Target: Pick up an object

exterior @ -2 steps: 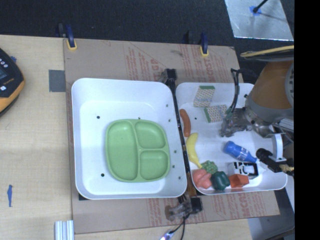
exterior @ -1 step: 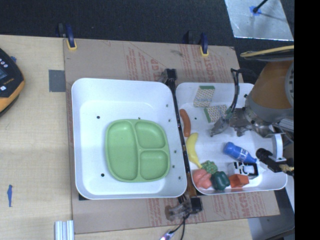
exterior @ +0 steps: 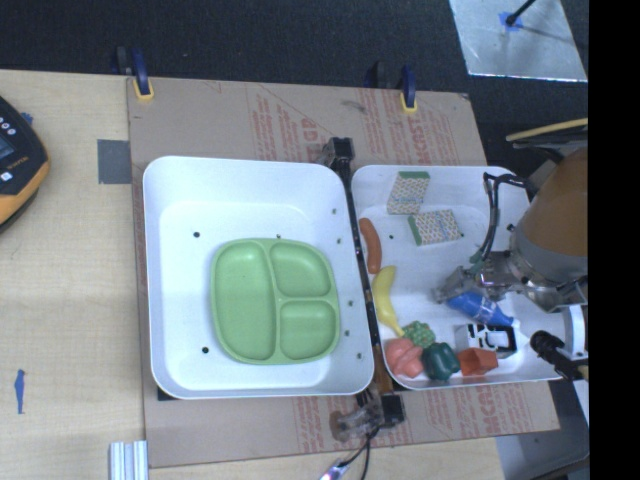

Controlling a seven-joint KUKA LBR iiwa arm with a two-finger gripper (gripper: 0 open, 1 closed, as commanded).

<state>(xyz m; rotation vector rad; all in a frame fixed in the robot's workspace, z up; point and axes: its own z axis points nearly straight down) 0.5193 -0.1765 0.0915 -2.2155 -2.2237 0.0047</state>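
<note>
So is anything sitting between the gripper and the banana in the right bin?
Nothing visible blocks it. The gripper hangs over the right bin, and the strip of white floor between it and the banana is bare. The sausage lies just above the banana, and the broccoli just below it.

The grey arm [exterior: 560, 218] is cut off at the right edge. Its end effector [exterior: 478, 303] hides part of a blue object [exterior: 478, 308], whose shape is unclear.

The pale wooden counter [exterior: 70, 298] carries a brown cardboard sheet [exterior: 250, 118] clamped at its far edge. Two white bins sit on the sheet, touching: the left bin [exterior: 170, 268] and the right bin [exterior: 450, 183]. A yellow-and-black device [exterior: 15, 163] rests at the counter's left edge.
</note>
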